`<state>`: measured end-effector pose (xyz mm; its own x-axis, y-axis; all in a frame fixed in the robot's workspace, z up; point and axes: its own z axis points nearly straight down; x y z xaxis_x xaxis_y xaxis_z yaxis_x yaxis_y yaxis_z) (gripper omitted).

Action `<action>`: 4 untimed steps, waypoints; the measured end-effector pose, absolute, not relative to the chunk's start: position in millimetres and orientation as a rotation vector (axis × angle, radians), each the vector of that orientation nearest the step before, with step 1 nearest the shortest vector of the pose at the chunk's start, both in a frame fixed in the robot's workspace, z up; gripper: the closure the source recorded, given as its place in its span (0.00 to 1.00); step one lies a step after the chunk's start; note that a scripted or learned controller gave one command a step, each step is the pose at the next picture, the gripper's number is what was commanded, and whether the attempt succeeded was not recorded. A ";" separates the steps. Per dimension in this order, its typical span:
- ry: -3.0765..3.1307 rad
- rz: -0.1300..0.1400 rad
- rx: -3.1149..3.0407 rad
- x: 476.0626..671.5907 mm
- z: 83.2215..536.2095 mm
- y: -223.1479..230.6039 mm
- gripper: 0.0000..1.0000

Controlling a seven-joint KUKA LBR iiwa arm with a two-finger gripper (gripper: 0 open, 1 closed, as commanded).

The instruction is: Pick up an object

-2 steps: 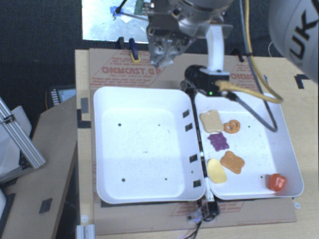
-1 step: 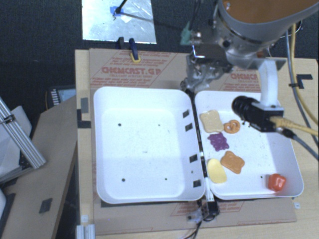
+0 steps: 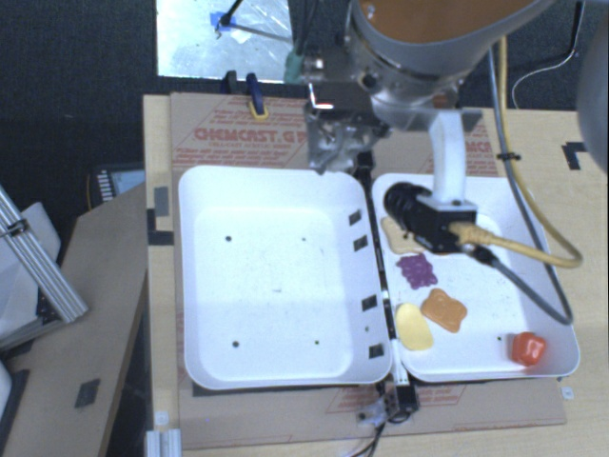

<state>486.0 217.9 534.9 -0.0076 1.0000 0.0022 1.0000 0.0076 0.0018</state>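
Several small objects lie in the right bin [image 3: 552, 350]: a purple lumpy piece [image 3: 417, 270], an orange piece [image 3: 443, 310], a pale yellow piece [image 3: 413, 328] near the divider, and a red piece [image 3: 528, 348] in the front right corner. A tan piece [image 3: 389, 227] peeks out from under a black device [image 3: 421, 216] mounted on the arm. My gripper [image 3: 333, 150] hangs over the back rim between the two bins, well behind all of these objects. Nothing shows in it.
The left bin [image 3: 190, 284] is a white tray with a few dark specks. A yellow cable [image 3: 519, 248] and a grey cable run from the black device across the right bin. Cardboard lies under both bins. A blue-and-yellow clamp [image 3: 255, 98] sits at the back.
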 end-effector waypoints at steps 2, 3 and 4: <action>-2.226 -0.003 -2.218 508.6 535.0 234.0 0.00; -2.228 -0.008 -2.217 509.0 546.6 233.8 1.00; -2.229 -0.006 -2.217 509.0 546.2 233.8 0.00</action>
<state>509.0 233.8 546.2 -0.0053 1.0000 0.0015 1.0000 0.0053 0.0040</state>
